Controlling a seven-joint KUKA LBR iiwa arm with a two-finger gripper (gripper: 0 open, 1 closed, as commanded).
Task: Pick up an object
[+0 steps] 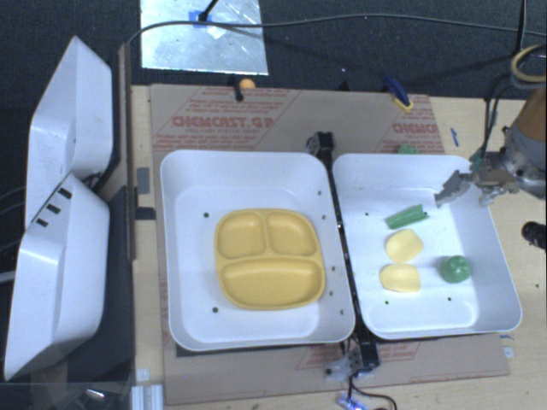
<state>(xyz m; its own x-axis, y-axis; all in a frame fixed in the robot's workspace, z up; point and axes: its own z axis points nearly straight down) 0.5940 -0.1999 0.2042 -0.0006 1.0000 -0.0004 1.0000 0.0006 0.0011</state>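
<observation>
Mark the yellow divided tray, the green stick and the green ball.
yellow divided tray [270, 259]: camera view, on the ridge between its compartments, left bin.
green stick [405, 217]: camera view, middle of its length, right bin.
green ball [455, 269]: camera view, centre of its top, right bin.

Fixed overhead camera, slanted down, both white bins [342, 173] visible

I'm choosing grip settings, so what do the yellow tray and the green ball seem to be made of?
The yellow tray looks like moulded plastic: one even colour, soft rounded dividers, a dull sheen. The green ball looks like smooth plastic or rubber, since a small bright highlight sits on top; the view cannot settle which. Both seem to be toy pieces.
</observation>
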